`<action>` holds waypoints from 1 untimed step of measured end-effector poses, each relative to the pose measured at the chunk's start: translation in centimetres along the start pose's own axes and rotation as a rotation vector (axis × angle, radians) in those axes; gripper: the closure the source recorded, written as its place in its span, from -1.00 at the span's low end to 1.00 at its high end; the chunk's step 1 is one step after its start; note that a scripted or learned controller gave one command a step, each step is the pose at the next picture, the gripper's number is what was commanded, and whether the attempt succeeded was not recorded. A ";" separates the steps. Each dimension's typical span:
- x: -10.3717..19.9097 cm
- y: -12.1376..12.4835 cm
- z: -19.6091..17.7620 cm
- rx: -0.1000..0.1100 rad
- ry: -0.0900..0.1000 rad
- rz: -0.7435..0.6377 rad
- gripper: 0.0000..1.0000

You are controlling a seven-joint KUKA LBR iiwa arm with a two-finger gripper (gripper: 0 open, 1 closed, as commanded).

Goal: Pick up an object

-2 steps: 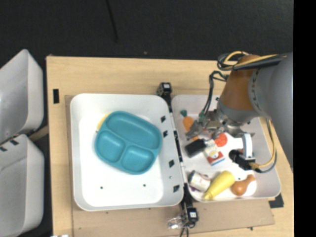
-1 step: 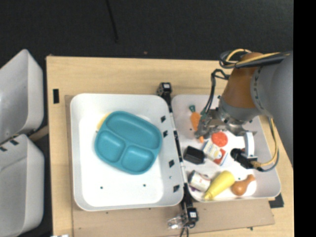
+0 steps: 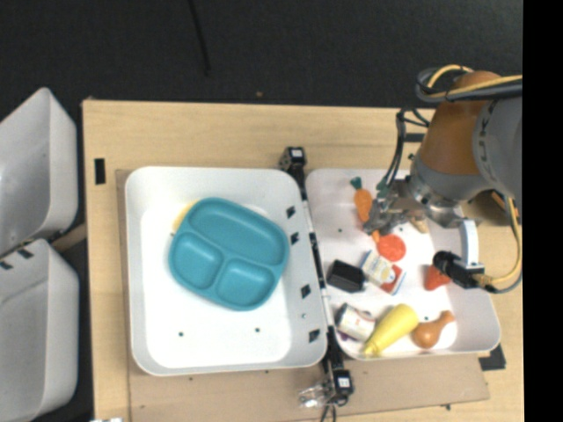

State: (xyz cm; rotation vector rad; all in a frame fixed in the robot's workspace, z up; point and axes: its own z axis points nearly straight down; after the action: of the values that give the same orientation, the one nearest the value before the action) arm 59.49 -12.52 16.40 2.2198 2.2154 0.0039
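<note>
My gripper (image 3: 383, 218) hangs low over the back of the right bin (image 3: 475, 319), reaching in from the right. An orange carrot (image 3: 362, 202) lies just to its left, close to it or touching it. A red round piece (image 3: 392, 248) sits just in front of the gripper. Further forward are a black block (image 3: 346, 276), a white and red carton (image 3: 383, 273), a red piece (image 3: 435, 279), a yellow squash-like toy (image 3: 392, 327), a brown pear-shaped toy (image 3: 433, 329) and a white can (image 3: 354, 321). I see nothing lifted off the bin floor.
The left bin (image 3: 154, 323) holds a teal divided plate (image 3: 229, 253) with something yellow (image 3: 180, 219) poking out at its back left. A black clip (image 3: 293, 157) sits at the back between the bins. Cables (image 3: 488, 275) loop along the right bin's right side.
</note>
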 end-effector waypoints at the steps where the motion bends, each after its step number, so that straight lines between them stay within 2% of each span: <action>1: 0.3 1.1 -5.3 -0.002 0.000 -0.005 1.00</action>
State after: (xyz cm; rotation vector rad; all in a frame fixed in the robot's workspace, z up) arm 60.59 -12.24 21.76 2.2142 2.2199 0.0062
